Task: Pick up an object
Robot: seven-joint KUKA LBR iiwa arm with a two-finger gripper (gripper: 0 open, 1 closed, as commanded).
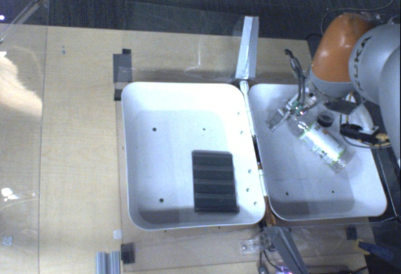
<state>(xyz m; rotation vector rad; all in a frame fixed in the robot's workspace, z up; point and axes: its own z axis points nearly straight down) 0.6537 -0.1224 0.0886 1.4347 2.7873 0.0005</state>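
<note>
Gripper [293, 110] low in the right bin [313, 204], jaw state impossible to tell; the clear bottle [322, 145] lies just right-near of it, long axis slanting right and nearward.

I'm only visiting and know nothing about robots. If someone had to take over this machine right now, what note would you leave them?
Gripper: low over the right white bin, near its upper left corner; from this camera I cannot tell what it grips, if anything.

Things: a clear plastic cylinder-shaped item lies tilted in the right bin, just beside the gripper. A black ribbed rectangular block lies flat in the left white bin, toward its lower middle.

Done: nothing visibly lifted.

Left: grasp one object and raise it. The clear item looks nearest.
</note>
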